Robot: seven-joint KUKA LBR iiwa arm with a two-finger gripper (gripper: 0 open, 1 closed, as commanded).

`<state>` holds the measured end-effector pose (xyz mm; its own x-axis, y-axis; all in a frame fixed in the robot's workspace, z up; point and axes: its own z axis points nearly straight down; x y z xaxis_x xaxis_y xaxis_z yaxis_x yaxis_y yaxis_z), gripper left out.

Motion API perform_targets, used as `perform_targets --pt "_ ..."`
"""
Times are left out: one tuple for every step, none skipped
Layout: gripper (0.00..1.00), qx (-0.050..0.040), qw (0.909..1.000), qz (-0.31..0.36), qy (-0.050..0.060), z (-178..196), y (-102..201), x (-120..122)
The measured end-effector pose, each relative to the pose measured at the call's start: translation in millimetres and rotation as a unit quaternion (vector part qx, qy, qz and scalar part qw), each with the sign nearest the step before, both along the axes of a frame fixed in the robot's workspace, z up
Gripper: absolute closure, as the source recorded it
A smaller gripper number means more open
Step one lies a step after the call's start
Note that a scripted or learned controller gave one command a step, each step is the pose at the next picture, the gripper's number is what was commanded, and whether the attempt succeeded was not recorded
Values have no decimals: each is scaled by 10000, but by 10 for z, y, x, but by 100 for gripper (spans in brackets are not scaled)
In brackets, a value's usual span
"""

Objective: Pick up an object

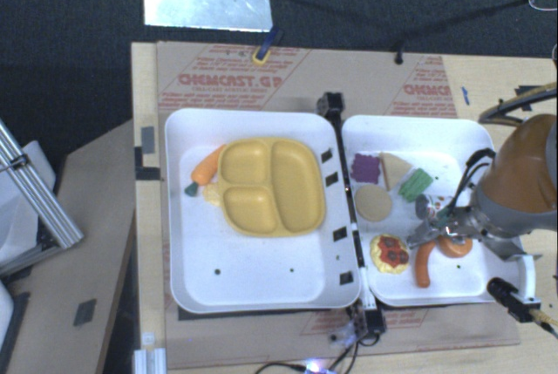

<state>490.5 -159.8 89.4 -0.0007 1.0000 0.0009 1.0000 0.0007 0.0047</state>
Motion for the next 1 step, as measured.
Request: perform_targets --pt "100 -78 9999 -13 -85 124 -49 30"
